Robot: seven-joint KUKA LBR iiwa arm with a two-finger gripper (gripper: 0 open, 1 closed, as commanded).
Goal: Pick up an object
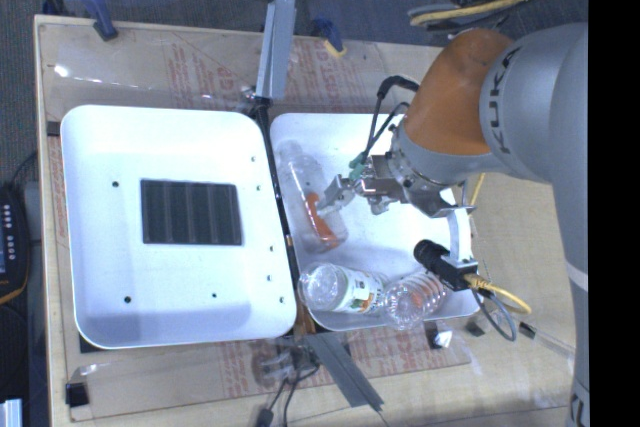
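Note:
The right bin point(290, 130) holds a clear plastic bottle with an orange piece inside it point(318, 215), lying along the left wall. A second clear bottle with a green and white label point(342, 289) lies at the front edge, beside a crumpled clear bottle point(413, 299). My gripper point(357, 197) hangs over the middle of the right bin, just right of the orange-filled bottle. Its fingers stand apart, open, with nothing between them. The arm's orange band point(455, 100) and grey body hide the bin's right side.
The left bin point(95, 305) has a dark ribbed panel point(191, 212) in its middle. A divider ridge point(278, 215) separates the two bins. A black connector with yellow cable point(445, 265) sticks out from the wrist over the front right corner.

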